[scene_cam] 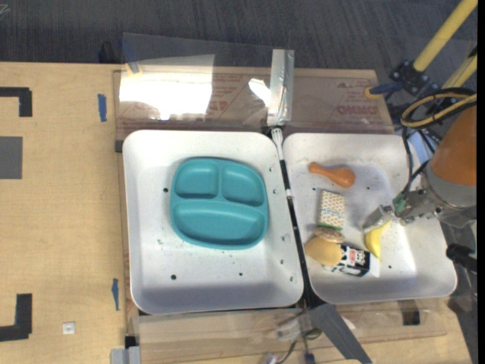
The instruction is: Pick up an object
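A pale wooden bench [61, 226] fills the left and lower part of the view. Behind the bench runs dark grey carpet [227, 6]. At the back edge of the bench a clear plastic sheet [197, 89] catches bright glare. Black tape marks [19, 101] and small blue tape strips [101, 106] sit on the bench's left part.

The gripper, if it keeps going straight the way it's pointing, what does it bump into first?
Most likely the yellow piece. The gripper points down and to the view's left, and its tip sits right at that piece in the right bin. Height is hard to judge from above, so it may already be touching.
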`<action>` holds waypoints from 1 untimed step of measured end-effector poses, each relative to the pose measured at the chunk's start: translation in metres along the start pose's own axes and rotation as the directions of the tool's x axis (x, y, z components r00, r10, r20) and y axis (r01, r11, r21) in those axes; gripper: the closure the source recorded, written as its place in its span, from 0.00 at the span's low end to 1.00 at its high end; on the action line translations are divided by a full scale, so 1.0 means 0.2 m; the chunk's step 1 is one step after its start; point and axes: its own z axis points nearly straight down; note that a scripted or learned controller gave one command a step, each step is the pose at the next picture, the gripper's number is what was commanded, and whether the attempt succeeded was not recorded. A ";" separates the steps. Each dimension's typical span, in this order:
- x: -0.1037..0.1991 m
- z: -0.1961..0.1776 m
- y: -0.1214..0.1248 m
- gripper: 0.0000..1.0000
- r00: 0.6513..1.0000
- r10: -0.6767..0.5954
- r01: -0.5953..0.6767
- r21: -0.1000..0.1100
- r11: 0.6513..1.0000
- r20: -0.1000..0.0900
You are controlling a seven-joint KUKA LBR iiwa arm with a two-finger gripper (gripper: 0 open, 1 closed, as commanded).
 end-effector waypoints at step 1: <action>0.00 0.07 0.00 0.00 1.000 -0.007 0.007 -0.012 1.000 0.005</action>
